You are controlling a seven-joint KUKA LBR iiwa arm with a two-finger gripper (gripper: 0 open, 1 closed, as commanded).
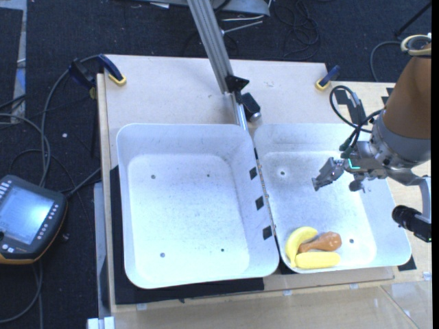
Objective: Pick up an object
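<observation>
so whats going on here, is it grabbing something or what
A grey robot arm reaches in from the right over the right bin. Its claw hangs above the bin floor with nothing between its fingers. The toys lie apart from it, at the bin's near edge: a yellow banana, an orange piece and a yellow block. Nothing is picked up yet.

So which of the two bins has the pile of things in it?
The right bin, the one under the gripper. A banana, an orange piece and a yellow piece sit at its near edge.
</observation>
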